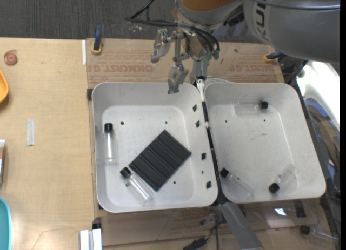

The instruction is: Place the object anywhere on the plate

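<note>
1. Two white bins sit side by side before you: the left bin (102, 189) and the right bin (308, 141).
2. Your gripper (185, 84) hangs above the back rim where the bins meet, fingers spread apart, nothing between them.
3. Your dark ribbed plate (160, 160) lies flat in the left bin.
4. One clear vial (110, 142) lies left of the plate; another (135, 183) touches its lower corner.
5. Three clear vials (250, 107) lie in the right bin.
</note>
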Available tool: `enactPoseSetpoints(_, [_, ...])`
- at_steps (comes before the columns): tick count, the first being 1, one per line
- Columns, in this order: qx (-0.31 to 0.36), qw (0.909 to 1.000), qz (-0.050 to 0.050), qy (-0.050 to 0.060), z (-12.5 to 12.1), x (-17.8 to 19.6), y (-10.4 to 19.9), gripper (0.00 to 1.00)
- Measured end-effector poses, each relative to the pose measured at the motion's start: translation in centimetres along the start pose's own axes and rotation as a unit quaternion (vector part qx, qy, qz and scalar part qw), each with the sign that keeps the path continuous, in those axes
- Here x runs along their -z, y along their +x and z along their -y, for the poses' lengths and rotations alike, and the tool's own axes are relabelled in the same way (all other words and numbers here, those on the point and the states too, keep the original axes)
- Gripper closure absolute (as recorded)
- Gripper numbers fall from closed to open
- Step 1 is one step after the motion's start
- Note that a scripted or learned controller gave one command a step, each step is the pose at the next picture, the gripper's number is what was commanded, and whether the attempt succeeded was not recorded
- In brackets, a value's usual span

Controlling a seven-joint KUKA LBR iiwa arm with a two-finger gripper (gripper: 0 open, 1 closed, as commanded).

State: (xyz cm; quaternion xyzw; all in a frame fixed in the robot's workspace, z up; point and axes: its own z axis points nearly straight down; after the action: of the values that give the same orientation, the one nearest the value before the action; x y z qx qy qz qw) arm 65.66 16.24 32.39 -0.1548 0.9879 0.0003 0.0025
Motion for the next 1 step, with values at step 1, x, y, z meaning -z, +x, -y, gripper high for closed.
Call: enactPoseSetpoints(1, [-0.127,0.9919,-0.001,0.0,-5.59,-3.99,-1.98,0.0])
